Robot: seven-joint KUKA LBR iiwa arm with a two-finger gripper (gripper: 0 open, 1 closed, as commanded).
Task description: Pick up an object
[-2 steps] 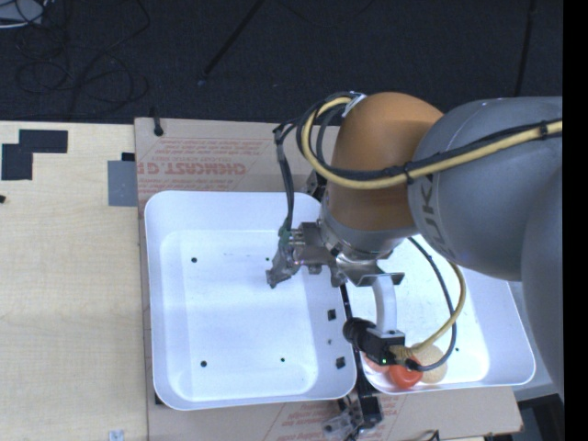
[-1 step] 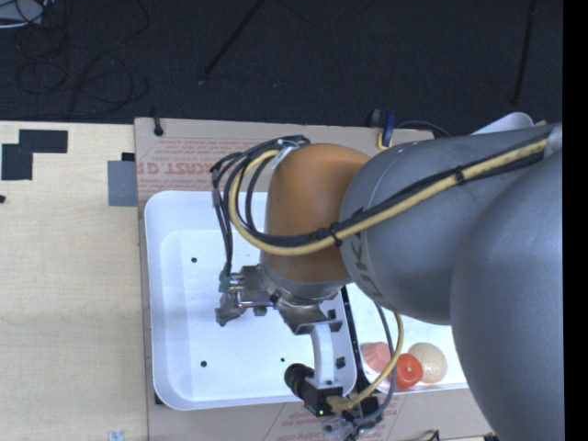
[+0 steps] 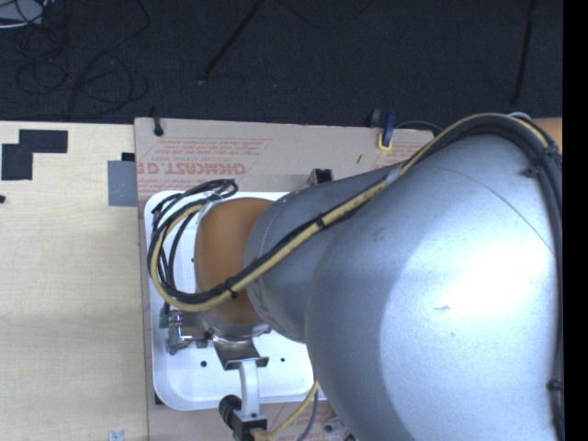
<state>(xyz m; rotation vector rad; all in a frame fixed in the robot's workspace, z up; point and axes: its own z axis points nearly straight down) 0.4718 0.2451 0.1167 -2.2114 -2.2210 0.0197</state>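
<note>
Item: shallow white plastic bin, taken as landmark. Its left rim and near left corner are exposed; a strip of bare white floor is seen along the near side. The rest is covered from above.

Item: large grey metal arm, entered from the right of the bin and spread over most of it. An orange band is seen above the wrist, over the bin's middle.

Item: claw, lowered inside the bin near its left wall, close to the near rim. How far it is open cannot be told, nor whether anything is held.

Item: object to be picked up. It cannot be made out; the bin floor beneath the arm is hidden.

Item: looped black and yellow cables, hung over the bin's far left corner.

Item: brown cardboard sheet with red lettering, laid just behind the bin.

Item: pale wooden worktop, open and unobstructed left of the bin; little room is left between the wrist and the left rim.
</note>
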